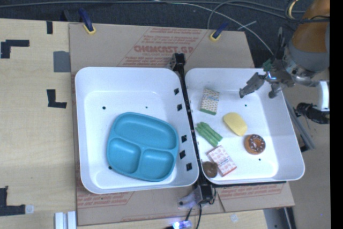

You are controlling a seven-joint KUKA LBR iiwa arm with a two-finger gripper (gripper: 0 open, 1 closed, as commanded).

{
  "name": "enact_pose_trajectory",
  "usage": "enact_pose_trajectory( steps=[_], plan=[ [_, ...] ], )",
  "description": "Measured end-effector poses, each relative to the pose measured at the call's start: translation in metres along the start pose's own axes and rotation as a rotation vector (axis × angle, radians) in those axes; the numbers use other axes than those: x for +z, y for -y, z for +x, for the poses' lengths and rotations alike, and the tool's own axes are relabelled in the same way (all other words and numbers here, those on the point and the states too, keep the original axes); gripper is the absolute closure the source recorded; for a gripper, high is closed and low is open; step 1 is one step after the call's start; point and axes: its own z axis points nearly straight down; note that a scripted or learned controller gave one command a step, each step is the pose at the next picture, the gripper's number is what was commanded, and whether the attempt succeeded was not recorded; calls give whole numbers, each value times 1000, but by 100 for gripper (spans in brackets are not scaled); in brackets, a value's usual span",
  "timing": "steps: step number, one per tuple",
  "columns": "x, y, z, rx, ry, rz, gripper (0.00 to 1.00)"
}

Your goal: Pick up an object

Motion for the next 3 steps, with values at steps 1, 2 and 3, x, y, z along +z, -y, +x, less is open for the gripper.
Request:
enact_pose_trajectory(
  steps=[1, 2, 3],
  plan=[
    [-8, -3, 1, -3, 3, -13, 0],
    [35, -5, 0, -4, 3, -11, 0],
    [79, -2, 1, -3, 3, -9, 0]
  ],
)
